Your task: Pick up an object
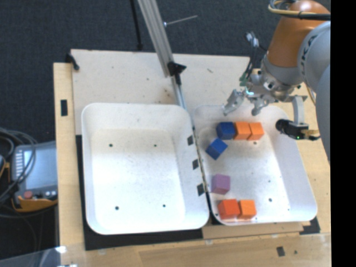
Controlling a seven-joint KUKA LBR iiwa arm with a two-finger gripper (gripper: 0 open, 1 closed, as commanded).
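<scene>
Orange cubes [248,130] | paired, beside blue cube [226,130] | pincer [243,105] spread, empty above

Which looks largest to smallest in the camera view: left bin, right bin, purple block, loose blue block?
1. Left bin, slightly larger than the next.
2. Right bin.
3. Purple block and the loose blue block: too alike to rank; the blue one sits tilted, so its outline misleads.
</scene>
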